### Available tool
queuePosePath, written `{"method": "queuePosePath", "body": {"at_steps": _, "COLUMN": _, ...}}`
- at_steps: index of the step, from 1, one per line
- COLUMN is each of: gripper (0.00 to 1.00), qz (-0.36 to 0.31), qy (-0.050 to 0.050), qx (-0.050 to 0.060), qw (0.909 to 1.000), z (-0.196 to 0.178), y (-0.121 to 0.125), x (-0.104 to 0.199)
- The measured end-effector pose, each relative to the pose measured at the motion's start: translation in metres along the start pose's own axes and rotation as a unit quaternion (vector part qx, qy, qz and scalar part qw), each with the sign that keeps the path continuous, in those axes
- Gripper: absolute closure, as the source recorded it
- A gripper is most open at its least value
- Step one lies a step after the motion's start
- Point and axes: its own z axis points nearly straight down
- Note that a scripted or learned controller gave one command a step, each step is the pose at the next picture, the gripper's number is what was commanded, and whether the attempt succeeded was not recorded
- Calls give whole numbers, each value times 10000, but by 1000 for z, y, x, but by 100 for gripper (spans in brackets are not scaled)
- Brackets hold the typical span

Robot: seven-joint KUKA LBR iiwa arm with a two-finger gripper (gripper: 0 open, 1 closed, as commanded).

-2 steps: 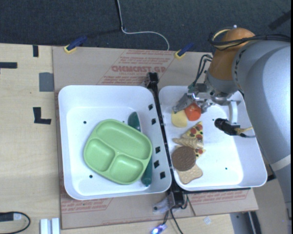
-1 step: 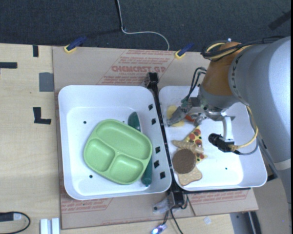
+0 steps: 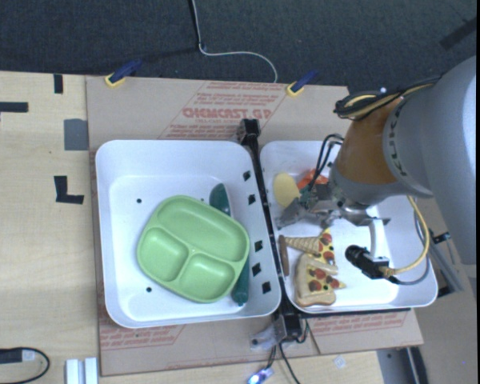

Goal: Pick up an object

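Observation:
My gripper (image 3: pixel 302 207) is low in the right bin (image 3: pixel 408 294), near its left wall, under the orange-banded wrist (image 3: pixel 366 150). Just beyond it lie a pale yellow round object (image 3: pixel 286 187) and a small orange-red item (image 3: pixel 306 181), which the arm partly hides. In front of the gripper, a toy ice-cream cone (image 3: pixel 302 244) lies on its side. Closer to the front wall is a toy pizza slice (image 3: pixel 315 279). No object is visible between the fingers.
The left bin (image 3: pixel 120 182) holds a light green divided plate (image 3: pixel 194 249). A dark green object (image 3: pixel 221 199) pokes out from beneath the plate's far and near right edges. A black divider (image 3: pixel 260 206) runs between the bins. A black-and-yellow cable (image 3: pixel 384 270) loops over the right bin.

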Motion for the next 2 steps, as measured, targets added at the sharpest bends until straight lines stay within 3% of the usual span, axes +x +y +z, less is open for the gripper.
{"method": "queuePosePath", "body": {"at_steps": 1, "gripper": 0, "qz": 8, "qy": -3, "qx": -15, "qw": 10000, "z": 0, "y": -67, "x": -3}}
{"method": "queuePosePath", "body": {"at_steps": 2, "gripper": 0, "qz": -41, "qy": 20, "qx": -50, "qw": 10000, "z": -141, "y": -87, "x": 59}}
